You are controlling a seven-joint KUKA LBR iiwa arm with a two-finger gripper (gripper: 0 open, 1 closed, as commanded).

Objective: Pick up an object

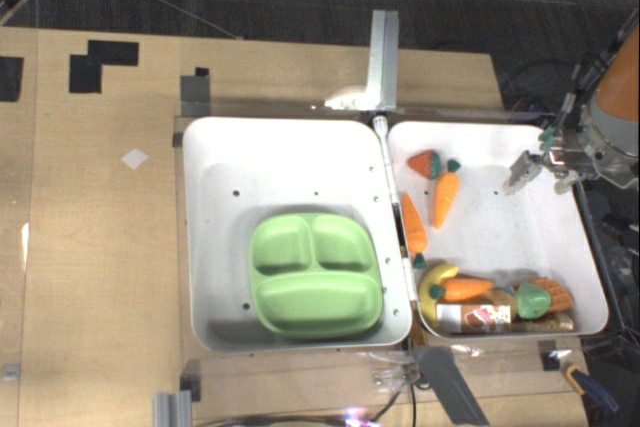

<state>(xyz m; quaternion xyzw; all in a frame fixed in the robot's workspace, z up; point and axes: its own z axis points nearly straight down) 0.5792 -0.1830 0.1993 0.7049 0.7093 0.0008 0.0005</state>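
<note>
I see the green tray [316, 275] filling the left bin [210, 165], out of play. My likely targets sit in the right bin [520, 235]: 1 carrot [445, 196] lies free mid-floor. The gripper [528, 167] hovers beyond it; whether it's clenched, I cannot tell.

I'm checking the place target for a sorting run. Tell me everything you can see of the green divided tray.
The light green divided plastic tray lies flat, open side up, in the left shallow white bin, toward its near edge and right of centre. It is a rounded rectangle with three compartments: two smaller ones on the far side, one long one nearer the camera. It looks smooth and matte, and nothing lies in it. Only the bin floor touches it.
</note>
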